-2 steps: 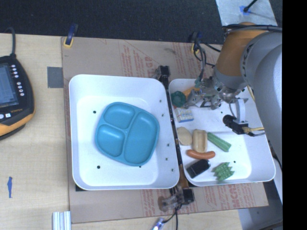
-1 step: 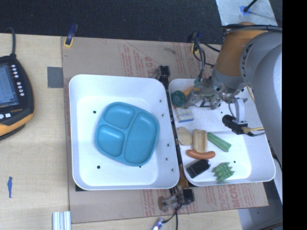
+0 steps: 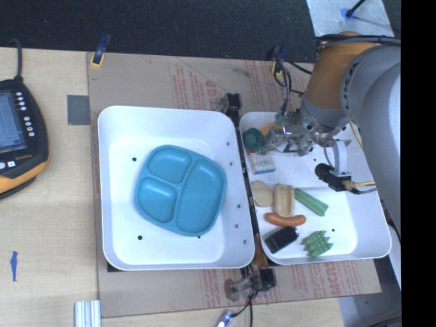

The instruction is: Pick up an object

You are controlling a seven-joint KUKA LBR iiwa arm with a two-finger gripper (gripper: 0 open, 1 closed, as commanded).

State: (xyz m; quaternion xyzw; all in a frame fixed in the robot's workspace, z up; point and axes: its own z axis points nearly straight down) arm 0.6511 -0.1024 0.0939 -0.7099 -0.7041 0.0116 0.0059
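The right bin (image 3: 361,240) holds several small items: a dark green round piece (image 3: 253,138), a small pale box with blue marks (image 3: 261,163), a beige lump (image 3: 261,193), a tan bread-like piece (image 3: 284,199), a green stick (image 3: 311,201), a red-orange sausage (image 3: 285,219), a black block (image 3: 281,238) and a green leafy piece (image 3: 317,243). My gripper (image 3: 286,140) hangs low over the bin's far left corner, just right of the dark green piece and above the pale box. Nothing shows between its fingers.
The left bin (image 3: 116,182) holds a blue divided plate (image 3: 180,189). A black and orange teach pendant (image 3: 17,135) lies at the bench's left edge. The grey arm with its orange band (image 3: 340,67) covers the right bin's far right part.
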